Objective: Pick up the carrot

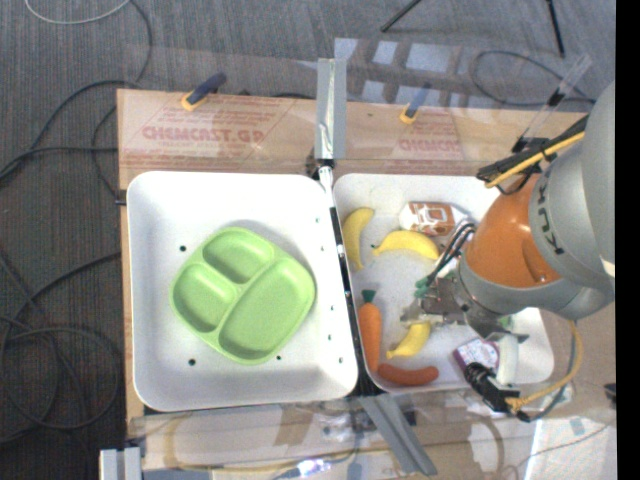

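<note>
While the carrot (370,333) lies untouched along the left wall of the right bin (540,353), the job reads as being in its approach step, with no grasp made yet. Taking the carrot as the landmark: it lies lengthwise, its green top at the far end, pointing toward the curved banana (354,236) just beyond it. A red sausage-shaped piece (407,374) rests just past its near tip and to its right, a small yellow banana (411,340) lies just to its right, and a larger banana (407,243) sits beyond and to the right, next to a brown-and-white packet (432,217). The gripper (432,303) hangs to the right of the carrot, above the small yellow banana and not over the carrot itself; nothing shows between its fingers, and whether they are spread or closed I cannot tell from this slanted look. Well to the left of the carrot, across the divider, the left bin (150,368) holds a green plate (243,294) with 3 compartments. Judging by this, the next move calls for a shift left until the gripper is centred over the carrot's body, fingers set across its narrow width, then a straight descent. The neighbouring wall and the 2 close pieces leave little room, so a stray finger could nudge the banana or catch the wall.
</note>
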Available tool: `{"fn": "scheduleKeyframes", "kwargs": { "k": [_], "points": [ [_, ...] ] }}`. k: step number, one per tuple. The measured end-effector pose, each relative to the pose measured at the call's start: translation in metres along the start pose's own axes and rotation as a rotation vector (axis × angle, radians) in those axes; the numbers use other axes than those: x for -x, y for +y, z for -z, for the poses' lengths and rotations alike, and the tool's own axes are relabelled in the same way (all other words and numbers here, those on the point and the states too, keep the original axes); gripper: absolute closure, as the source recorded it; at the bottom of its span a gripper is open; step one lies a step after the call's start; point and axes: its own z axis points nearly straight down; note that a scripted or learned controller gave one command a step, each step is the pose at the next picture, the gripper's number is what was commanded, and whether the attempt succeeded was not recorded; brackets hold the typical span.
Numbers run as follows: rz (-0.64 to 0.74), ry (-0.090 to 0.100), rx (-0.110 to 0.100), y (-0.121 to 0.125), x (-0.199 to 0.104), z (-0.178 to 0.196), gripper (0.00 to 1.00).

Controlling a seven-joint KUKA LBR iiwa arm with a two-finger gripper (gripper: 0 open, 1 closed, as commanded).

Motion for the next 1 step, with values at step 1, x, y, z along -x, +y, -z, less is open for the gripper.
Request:
{"fn": "scheduleKeyframes", "kwargs": {
  "k": [1],
  "points": [
    [-0.261, -0.002, 0.002, -0.0013, -0.0103, -0.0001, 1.00]
  ]
}}
